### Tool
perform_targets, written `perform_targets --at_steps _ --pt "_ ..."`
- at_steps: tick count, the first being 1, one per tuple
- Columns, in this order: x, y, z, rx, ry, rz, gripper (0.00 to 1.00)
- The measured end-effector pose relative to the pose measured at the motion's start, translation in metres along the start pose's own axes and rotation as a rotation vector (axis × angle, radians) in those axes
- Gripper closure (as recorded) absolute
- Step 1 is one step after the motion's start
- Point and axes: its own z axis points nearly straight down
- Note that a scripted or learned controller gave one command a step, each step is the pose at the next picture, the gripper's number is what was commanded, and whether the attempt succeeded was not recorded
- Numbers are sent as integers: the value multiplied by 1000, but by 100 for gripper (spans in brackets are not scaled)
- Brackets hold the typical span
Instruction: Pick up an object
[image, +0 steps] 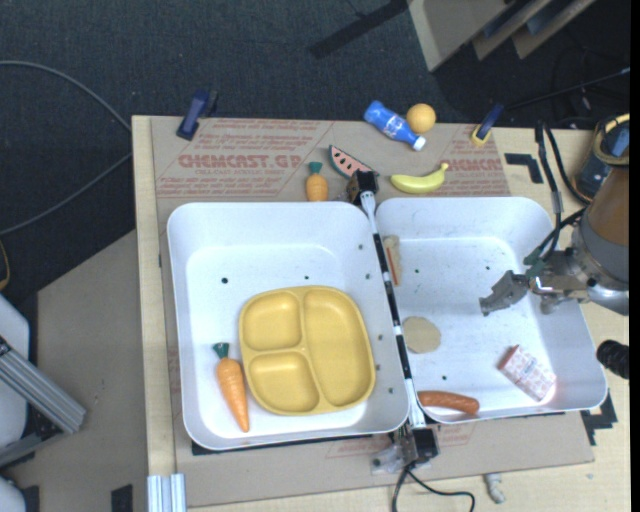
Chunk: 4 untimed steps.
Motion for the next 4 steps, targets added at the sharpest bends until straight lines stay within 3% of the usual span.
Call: perform_targets --at_steps 1,2,3,4 --pt "-87 11 137 -1 0 -1 0" --pt "-89 72 146 -1 7 -5 0" --pt "-91 -12 147 4 6 -1 0" --pt "-90 21 147 1 6 -4 0"
